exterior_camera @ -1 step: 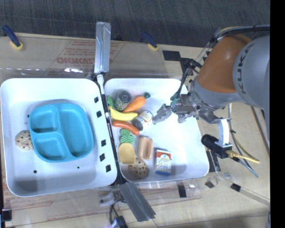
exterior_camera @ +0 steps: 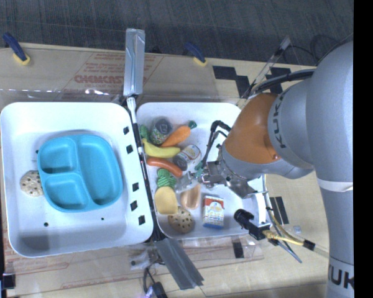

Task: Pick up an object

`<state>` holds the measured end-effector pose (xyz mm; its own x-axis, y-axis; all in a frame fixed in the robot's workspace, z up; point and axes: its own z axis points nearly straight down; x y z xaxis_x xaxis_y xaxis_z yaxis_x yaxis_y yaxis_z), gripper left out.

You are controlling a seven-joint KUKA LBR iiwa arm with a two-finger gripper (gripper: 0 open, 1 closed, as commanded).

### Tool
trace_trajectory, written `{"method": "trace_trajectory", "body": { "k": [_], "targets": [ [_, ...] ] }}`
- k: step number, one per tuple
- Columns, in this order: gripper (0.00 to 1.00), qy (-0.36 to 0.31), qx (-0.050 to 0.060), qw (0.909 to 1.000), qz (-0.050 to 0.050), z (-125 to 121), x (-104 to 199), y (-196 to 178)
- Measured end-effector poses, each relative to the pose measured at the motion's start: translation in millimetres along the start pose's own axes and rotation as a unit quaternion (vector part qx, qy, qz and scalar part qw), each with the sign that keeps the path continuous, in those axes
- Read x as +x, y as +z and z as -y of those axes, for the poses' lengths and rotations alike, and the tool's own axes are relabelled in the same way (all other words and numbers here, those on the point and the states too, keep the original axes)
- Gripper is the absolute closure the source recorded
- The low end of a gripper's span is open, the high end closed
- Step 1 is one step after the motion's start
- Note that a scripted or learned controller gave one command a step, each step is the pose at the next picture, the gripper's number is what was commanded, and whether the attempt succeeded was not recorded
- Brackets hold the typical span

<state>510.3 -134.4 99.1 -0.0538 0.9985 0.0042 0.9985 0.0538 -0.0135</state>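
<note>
Blue tray [exterior_camera: 79, 171] and cookie [exterior_camera: 30, 182] lie well apart in your left bin, while in the crowded right bin the hand [exterior_camera: 202, 177] hangs over a small can [exterior_camera: 188, 157], its opening hidden from you, so it may nudge the neighbouring carrot [exterior_camera: 176, 136] or close on nothing.

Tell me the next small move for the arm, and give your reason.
Probably a short descent straight down. The end effector sits low in the right bin, over a tan piece lying beside the small carton, and nothing shows between its fingers yet, so no pick has happened.
</note>
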Motion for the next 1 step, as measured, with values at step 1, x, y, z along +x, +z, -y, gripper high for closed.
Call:
{"method": "trace_trajectory", "body": {
  "k": [1],
  "targets": [
    [1.0, -0.002, -0.004, 1.0, 0.001, -2.7, -1.4, -13.6]
  ]
}}
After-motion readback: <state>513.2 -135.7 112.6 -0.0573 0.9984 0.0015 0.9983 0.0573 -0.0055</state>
